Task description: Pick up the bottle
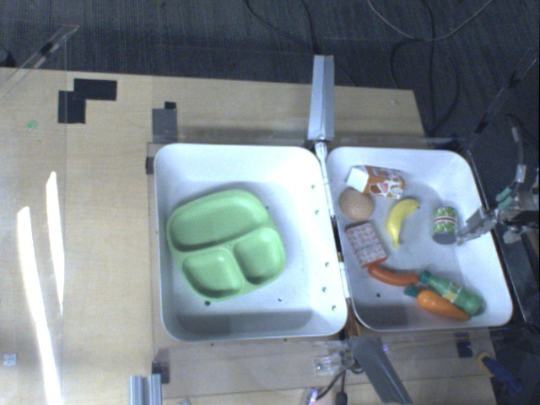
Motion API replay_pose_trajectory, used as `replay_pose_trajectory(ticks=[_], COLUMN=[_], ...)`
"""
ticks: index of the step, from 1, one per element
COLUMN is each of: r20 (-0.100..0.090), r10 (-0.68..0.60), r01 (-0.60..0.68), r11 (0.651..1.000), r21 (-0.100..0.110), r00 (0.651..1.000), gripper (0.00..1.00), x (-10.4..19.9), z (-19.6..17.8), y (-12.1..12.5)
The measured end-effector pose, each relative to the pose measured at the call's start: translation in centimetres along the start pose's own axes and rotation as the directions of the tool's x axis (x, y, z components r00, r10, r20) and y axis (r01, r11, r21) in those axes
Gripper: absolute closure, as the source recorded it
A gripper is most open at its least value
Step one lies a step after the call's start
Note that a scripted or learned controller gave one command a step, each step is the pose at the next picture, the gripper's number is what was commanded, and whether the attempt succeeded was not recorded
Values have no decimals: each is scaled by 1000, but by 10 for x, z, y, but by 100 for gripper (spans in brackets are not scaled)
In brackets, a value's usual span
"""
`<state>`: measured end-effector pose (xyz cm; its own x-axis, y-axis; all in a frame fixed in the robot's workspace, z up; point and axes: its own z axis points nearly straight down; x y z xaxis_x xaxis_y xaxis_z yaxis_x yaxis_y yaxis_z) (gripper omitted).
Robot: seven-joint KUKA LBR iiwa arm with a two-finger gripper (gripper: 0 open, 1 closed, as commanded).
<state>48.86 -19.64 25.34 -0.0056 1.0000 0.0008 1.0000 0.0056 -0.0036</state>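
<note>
The bottle point(453, 292) is green with a yellow label and lies on its side in the front right corner of the right bin point(460, 169). An orange carrot point(438, 306) touches its front side. My gripper point(487, 221) hangs at the bin's right rim, beside a small green can point(445, 224) and well behind the bottle. Little of the gripper shows at the view's edge, and nothing can be seen held in it.
The right bin also holds a banana point(402, 220), a brown potato point(356, 203), a small carton point(379, 181), a checked wafer point(365, 243) and a red sausage point(391, 274). A green divided tray point(224, 241) lies in the left bin point(177, 167).
</note>
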Motion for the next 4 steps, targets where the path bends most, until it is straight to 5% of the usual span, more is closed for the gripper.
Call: replay_pose_trajectory(ticks=[1,2,3,4], r20=[-1,-8,-5,-6], r10=[146,227,277,274], r01=[-146,-227,-277,-274], r11=[989,974,961,962], r21=[2,-6,-11,-13], r00=[989,974,961,962], gripper=[0,0,0,100], x=[16,-1,1,2], z=[122,166,166,158], y=[-2,2,3,5])
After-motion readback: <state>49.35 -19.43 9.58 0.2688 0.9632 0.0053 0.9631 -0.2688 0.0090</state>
